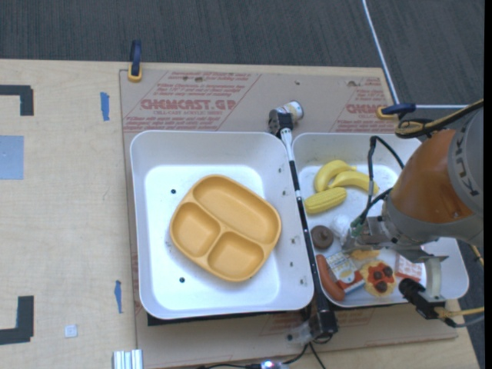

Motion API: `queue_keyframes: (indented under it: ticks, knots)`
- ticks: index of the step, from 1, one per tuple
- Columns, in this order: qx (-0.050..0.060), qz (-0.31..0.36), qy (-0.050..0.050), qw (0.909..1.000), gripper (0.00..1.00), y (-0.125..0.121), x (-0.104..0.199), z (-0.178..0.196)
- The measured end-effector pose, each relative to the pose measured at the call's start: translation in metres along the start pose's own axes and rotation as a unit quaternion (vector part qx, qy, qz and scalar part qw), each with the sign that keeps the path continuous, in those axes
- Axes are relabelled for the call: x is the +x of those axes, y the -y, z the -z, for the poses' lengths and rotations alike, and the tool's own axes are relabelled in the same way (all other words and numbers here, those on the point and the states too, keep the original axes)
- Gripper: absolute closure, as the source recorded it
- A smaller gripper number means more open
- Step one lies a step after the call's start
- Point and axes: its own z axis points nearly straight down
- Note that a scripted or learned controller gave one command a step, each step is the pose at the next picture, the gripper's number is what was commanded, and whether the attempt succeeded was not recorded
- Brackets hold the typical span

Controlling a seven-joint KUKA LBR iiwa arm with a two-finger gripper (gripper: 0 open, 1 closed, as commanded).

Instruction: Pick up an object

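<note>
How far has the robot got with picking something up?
Nothing looks picked yet. The arm's gripper is down in the right bin among the toy food: bananas, corn, pizza slice. Grasping and lifting remain. The yellow tray lies in the left bin.

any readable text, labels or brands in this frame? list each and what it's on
"CHEMCAST GP": large red print on the brown masking sheet behind the left bin.
Smaller red lines above and below that print: too blurred to read.
Same red print repeated on the sheet behind the right bin, cut off by the arm: unreadable.
Food packet in the right bin: printed, too small to read.
</note>
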Motion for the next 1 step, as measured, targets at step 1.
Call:
queue_keyframes:
  ticks: [1]
  knots:
    - [0.0, -0.001, 0.0, 1.0, 0.0, 0.0, 0.0002, 0.0]
